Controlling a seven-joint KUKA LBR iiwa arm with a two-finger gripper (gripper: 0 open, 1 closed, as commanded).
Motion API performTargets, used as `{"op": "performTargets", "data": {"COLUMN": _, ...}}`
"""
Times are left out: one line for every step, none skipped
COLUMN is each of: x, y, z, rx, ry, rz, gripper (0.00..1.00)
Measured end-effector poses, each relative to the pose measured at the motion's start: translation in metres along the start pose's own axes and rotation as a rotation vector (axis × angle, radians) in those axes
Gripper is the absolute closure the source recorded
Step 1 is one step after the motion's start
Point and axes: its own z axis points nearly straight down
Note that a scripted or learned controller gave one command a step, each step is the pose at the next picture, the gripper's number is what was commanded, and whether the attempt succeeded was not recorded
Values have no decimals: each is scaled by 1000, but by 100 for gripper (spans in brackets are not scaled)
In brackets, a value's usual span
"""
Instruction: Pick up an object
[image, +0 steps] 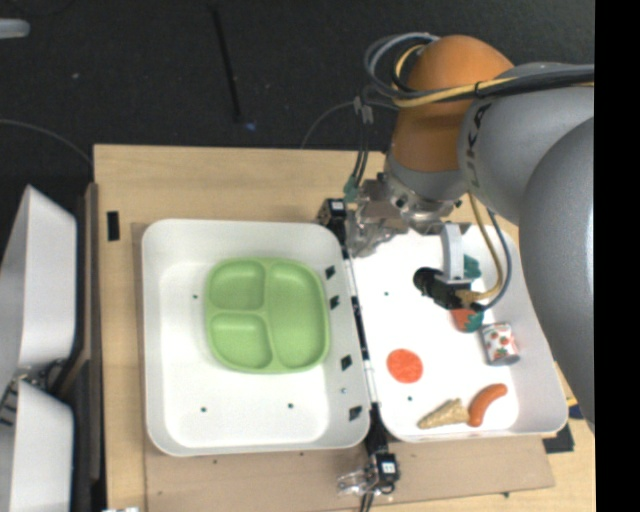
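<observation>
Now, with my gripper (375, 228) poised over the right bin's (385, 290) far-left corner (I cannot tell its state), I judge myself mid-approach and must next descend on the orange disc (405, 366) nearer that bin's middle.

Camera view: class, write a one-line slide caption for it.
Arm reaches over the right bin of small objects; a green plate lies in the left bin.

Bright overhead light, soft pic w/ slight blur, dark surround.
</observation>
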Motion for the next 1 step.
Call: {"op": "performTargets", "data": {"x": 60, "y": 6, "z": 4, "rx": -1, "ry": 1, "rz": -1, "gripper": 100}}
